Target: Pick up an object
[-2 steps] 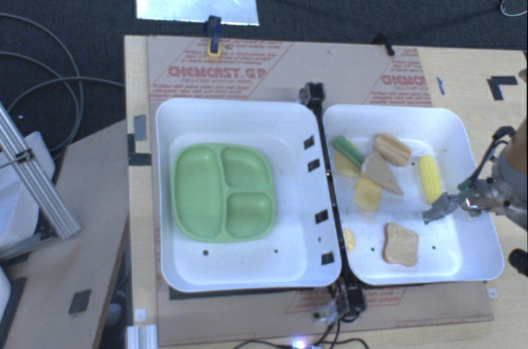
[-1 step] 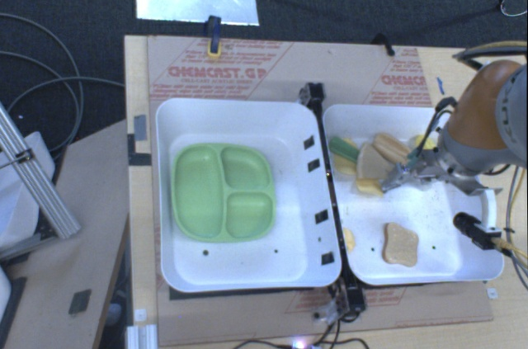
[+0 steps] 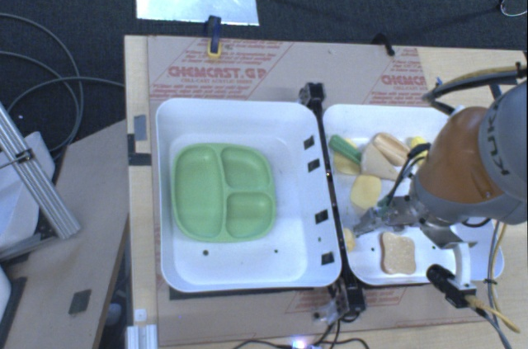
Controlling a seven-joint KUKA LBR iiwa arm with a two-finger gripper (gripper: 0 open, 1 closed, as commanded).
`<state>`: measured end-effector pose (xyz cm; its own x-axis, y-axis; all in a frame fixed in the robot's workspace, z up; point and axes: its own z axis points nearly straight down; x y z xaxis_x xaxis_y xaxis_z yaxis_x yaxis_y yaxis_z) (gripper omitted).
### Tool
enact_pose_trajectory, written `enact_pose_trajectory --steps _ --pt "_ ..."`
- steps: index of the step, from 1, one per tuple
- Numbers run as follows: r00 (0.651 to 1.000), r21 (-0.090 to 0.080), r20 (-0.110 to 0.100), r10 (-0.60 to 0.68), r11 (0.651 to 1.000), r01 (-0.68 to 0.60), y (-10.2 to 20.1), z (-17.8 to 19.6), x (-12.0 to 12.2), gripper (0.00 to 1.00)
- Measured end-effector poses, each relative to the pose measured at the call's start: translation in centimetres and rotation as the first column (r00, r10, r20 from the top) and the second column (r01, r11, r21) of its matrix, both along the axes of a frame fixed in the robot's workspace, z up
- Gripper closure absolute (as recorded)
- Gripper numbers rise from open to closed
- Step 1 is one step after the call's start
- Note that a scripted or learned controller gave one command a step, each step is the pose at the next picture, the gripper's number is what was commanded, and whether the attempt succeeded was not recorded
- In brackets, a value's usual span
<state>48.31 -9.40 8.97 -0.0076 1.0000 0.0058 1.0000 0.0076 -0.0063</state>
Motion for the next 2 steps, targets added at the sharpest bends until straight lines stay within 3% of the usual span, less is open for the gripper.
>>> enact_pose_trajectory --steps 1,2 --pt "1.0 -0.007 0.012 -0.009 1.0 0.009 -5.8 -0.4 0.5 0.0" --pt "1.0 -0.006 0.012 -0.006 1.0 0.006 -7.8 -0.4 0.5 0.0"
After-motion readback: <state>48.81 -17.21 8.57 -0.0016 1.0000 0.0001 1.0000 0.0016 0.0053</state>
